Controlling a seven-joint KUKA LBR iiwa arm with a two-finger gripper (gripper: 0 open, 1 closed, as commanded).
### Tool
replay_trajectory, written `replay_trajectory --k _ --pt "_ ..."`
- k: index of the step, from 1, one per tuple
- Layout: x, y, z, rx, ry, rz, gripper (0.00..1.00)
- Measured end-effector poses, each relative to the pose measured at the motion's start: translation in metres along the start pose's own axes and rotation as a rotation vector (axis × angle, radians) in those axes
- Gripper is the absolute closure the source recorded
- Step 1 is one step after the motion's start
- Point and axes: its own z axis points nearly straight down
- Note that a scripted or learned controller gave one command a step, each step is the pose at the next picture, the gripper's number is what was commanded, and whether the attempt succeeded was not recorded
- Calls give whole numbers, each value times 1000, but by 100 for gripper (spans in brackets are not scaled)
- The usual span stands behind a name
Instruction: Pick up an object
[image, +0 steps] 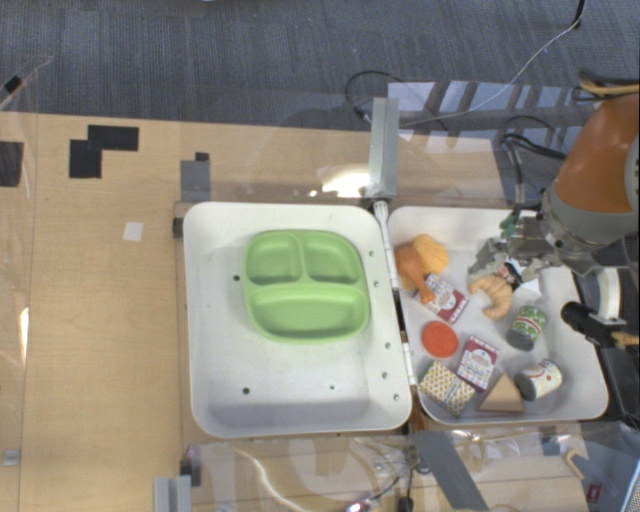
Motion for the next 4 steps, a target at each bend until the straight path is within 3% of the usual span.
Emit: replay_trajectory --k 1,2,3,4 --pt "-16 36 81 -3 -1 -59 0" --pt "-71 -20 100 -10 0 -124 0" --pt "-73 27 101 -10 -4 -68 0" --pt "-72 30 90 -12 -1 -72 100"
